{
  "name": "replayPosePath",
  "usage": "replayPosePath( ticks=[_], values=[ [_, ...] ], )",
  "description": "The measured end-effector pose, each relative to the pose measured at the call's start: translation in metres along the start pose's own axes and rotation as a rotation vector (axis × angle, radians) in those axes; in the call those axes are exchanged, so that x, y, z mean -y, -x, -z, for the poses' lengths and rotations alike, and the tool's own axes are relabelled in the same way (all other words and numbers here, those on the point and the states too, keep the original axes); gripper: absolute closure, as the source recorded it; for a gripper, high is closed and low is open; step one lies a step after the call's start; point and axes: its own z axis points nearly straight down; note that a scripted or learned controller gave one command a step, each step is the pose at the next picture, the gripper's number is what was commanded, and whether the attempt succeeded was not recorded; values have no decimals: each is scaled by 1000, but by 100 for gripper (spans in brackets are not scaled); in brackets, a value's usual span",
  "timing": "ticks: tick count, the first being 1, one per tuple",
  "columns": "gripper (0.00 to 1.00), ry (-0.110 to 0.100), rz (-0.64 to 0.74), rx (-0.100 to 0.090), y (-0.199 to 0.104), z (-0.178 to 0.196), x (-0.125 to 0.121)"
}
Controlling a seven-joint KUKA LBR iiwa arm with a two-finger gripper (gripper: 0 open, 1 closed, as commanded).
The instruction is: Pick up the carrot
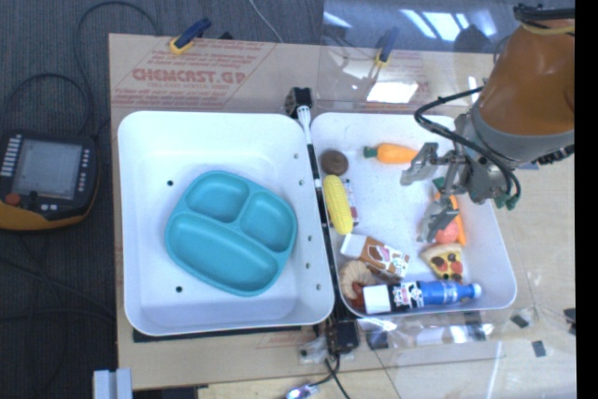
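The carrot (392,153), orange with a green stub at its left end, lies on its side near the back of the right bin (501,287). My gripper (430,193) hangs over that bin just right of the carrot and a little nearer the front. It is open, with one grey finger (420,166) close to the carrot's right tip and the other (436,222) further forward. The carrot is not between the fingers. An orange-red piece (454,229) lies partly under the lower finger.
The right bin also holds a corn cob (337,204), a brown round item (334,163), a pizza slice (446,263), a blue bottle (422,294) and a small packet (381,255). A blue sectioned plate (232,231) sits in the left bin (140,201).
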Motion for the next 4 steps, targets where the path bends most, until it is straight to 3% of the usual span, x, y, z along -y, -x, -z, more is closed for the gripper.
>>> replayPosePath(
  ticks=[1, 2, 3, 4],
  values=[
    [0, 0, -339, -6, 45, -102, 36],
    [0, -1, -215, 11, 72, -136, 90],
    [0, -2, -130, 15, 33, -135, 102],
    [100, -4, -128, 21, 36, -123, 100]
  ],
)
